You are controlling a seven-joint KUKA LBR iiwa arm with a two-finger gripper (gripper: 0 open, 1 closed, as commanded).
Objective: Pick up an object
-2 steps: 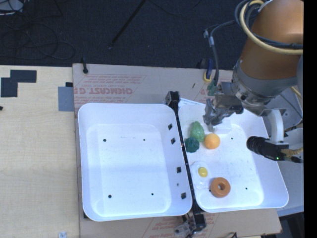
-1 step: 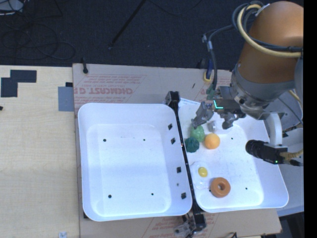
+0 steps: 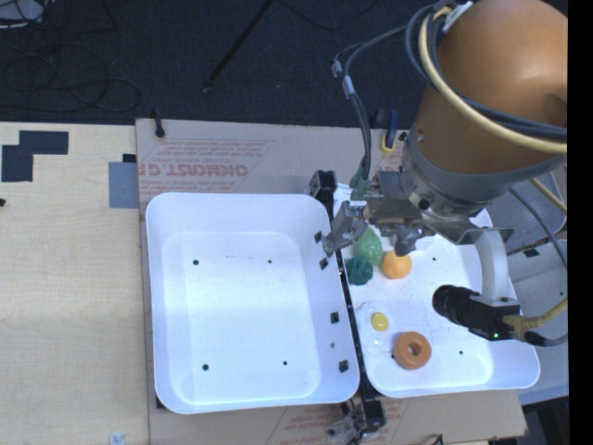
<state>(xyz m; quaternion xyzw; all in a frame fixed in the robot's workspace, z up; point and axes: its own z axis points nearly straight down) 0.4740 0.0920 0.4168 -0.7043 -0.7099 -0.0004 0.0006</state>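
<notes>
Although the arm is already low over the bench, you cannot count the pick as done, in my judgement: no object is lifted clear of a bin. Starting at the left, the left bin (image 3: 232, 378) shows a bare white floor with some small dark dots. At the wall between the two bins, the gripper (image 3: 380, 241) hangs over the near-left corner of the right bin (image 3: 463, 378). One grey finger (image 3: 345, 233) points down to the left and a second one (image 3: 405, 242) comes down just above the orange ball (image 3: 397, 266). They stand rather wide apart. Between them lies a pale green object (image 3: 371, 246), with a darker green object (image 3: 359, 271) just below it. I cannot tell if the fingers touch any of these. Further right and nearer to you lie a small yellow piece (image 3: 379, 322) and an orange ring (image 3: 411, 350), both apart from the gripper. What is left, I think, is to close on one object and raise it.
</notes>
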